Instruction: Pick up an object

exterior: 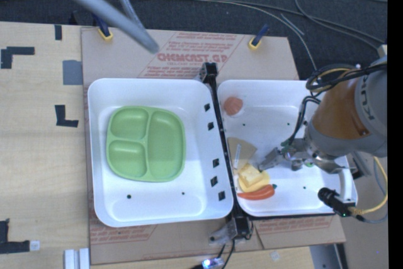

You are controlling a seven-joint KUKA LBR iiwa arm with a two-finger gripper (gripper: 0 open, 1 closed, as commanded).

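Observation:
My gripper [269, 159] reaches in from the right, low inside the right bin [277, 104], its tip just right of the food pile. That pile sits at the bin's front left: a yellow cheese-like piece [250, 177], a red chili pepper [256, 194] below it, and a tan wedge [242, 149] above it. A small pinkish round object [233, 105] lies alone near the bin's back left. Nothing shows between the fingers.
The left bin [101, 110] holds a green divided plate [146, 143]. A black divider [216, 135] runs between the bins. The grey and orange arm [343, 116] covers the right bin's right side. Cables trail across the dark floor behind.

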